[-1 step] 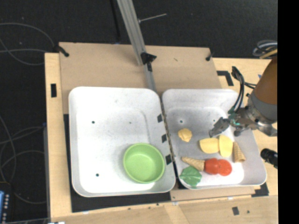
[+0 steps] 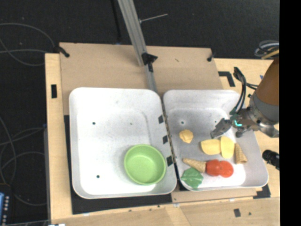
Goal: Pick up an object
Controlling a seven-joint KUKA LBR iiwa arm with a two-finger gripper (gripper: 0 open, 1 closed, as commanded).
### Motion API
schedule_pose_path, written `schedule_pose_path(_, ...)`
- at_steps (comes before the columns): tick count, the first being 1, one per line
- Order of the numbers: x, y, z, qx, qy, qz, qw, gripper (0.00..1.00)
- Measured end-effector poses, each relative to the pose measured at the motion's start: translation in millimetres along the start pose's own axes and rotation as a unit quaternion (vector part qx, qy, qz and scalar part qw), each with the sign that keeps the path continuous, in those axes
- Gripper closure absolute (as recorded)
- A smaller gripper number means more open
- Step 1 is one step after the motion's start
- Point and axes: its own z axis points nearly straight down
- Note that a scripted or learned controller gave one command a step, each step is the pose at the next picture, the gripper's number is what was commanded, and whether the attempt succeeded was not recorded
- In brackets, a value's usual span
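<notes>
the scene is seen from a single fixed camera set above the counter [image 2: 117, 69], looking down at a slant. both white bins are taken in whole, the left bin [image 2: 94, 112] and the right bin [image 2: 197, 102] lying side by side across the middle of the frame. the far edge of the counter is placed toward the top, with dark floor [image 2: 28, 22] beyond. the arm [image 2: 268, 88] is seen entering from the right edge. the view is moderately distant.

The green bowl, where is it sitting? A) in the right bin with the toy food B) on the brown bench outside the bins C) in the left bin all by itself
C: the green bowl rests near the front right corner of the left bin, while the toy food lies in the right bin.
</notes>
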Motion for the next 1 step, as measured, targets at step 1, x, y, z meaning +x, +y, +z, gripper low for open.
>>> schedule_pose_path(1,-1.6,3.0,42.7,0.003,-0.002,0.002,1.0,0.0)
